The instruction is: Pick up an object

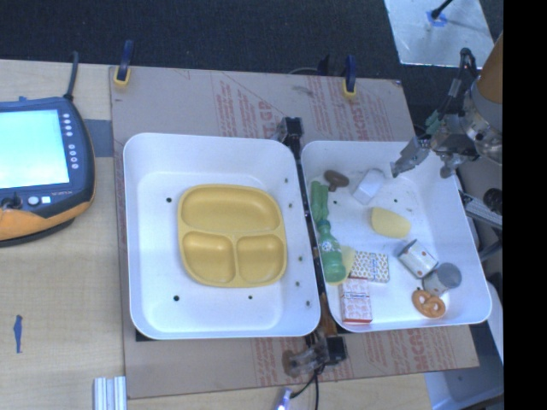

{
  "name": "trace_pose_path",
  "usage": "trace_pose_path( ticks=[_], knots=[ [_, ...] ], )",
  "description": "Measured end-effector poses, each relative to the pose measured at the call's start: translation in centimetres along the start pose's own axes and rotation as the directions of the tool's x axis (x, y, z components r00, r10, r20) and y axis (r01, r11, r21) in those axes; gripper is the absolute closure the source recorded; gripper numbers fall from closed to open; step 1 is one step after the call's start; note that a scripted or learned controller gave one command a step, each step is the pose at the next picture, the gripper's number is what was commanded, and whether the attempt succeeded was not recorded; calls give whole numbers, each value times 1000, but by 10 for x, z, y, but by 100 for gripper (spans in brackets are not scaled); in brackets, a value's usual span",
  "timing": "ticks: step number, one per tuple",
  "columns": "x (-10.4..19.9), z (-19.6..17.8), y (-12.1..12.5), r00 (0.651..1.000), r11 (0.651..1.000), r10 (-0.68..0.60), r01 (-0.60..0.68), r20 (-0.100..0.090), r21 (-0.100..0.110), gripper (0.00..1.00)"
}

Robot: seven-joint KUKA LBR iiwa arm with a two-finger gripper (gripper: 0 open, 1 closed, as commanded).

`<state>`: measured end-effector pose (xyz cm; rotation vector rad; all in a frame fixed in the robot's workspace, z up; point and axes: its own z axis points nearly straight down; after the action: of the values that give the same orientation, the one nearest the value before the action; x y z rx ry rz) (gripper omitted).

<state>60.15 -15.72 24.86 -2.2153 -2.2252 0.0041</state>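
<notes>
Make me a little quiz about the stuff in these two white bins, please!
1. True or false: the yellow divided tray lies in the left bin.
2. Which thing lies nearest the right bin's front right corner? A) green bottle B) pretzel C) yellow block
3. Fill in: the gripper hovers over the right bin's ____ right corner.

Key: 1 true; 2 B; 3 far.

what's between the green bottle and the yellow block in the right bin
In the camera view, bare white bin floor separates the green bottle from the yellow block. The red-and-white packet sits lower, below that stretch.
</notes>
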Motion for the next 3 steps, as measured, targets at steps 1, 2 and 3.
trace_pose_path(
  ticks=[1, 2, 3],
  knots=[
    [61, 102, -32, 1000, 1000, -2, 2, 0, 3, 0],
    [4, 108, 32, 1000, 1000, 3, -3, -1, -1, 0],
    [16, 157, -13, 1000, 1000, -1, 1, 0, 1, 0]
  ],
)
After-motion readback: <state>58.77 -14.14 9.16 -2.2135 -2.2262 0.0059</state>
